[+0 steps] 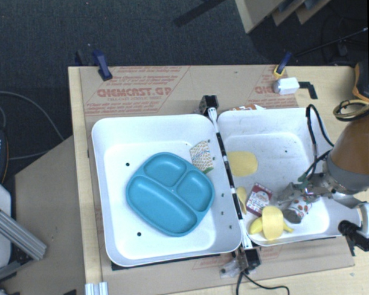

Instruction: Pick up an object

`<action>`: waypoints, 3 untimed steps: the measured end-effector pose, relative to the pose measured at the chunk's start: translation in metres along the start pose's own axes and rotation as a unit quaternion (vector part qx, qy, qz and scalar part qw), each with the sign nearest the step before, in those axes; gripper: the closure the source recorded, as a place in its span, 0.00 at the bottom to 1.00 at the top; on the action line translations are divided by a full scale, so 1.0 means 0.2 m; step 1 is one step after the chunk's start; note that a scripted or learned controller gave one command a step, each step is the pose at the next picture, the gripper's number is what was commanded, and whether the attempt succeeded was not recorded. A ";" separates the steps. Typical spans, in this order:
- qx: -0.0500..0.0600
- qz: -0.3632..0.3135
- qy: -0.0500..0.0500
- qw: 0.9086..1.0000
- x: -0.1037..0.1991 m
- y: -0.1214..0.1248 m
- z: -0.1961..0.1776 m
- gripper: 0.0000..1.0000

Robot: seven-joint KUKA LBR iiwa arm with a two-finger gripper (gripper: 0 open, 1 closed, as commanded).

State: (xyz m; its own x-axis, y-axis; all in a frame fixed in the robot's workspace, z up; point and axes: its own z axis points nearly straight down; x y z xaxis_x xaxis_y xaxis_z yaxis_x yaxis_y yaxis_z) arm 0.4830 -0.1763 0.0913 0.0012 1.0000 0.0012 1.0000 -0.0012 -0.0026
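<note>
The hand (pixel 297 201) is down low in the right bin (pixel 274 124), near its front right corner, and it's too blurry there to tell how it's set or whether it has anything. It sits right over a small dark grey thing with red-and-white bits (pixel 295 212) — can't make out what that is. Just to the left of it there's a yellow banana-ish toy (pixel 270 223) against the front wall, and a little dark red packet (pixel 257 199) beside that. Further back in the same bin lies a flat pale yellow piece (pixel 242 162). Over in the left bin (pixel 113 176) a blue divided plate (pixel 169 193) takes up the middle, with a small patterned pouch (pixel 201 155) touching its far right edge, close to the divide. Both bins sit side by side on the counter (pixel 134 91), with blue clamps at the back.
</note>
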 end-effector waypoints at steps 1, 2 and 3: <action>-0.002 -0.001 -0.001 1.000 0.36 0.04 0.03 0.00; -0.001 0.000 0.000 1.000 0.41 -0.02 0.04 0.00; -0.001 -0.001 0.000 1.000 0.38 -0.02 0.04 0.00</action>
State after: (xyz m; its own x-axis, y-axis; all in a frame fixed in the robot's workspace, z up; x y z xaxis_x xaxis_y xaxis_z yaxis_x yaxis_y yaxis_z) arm 0.4789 -0.1004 0.0842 -0.0001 1.0000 0.0003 1.0000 0.0001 -0.0002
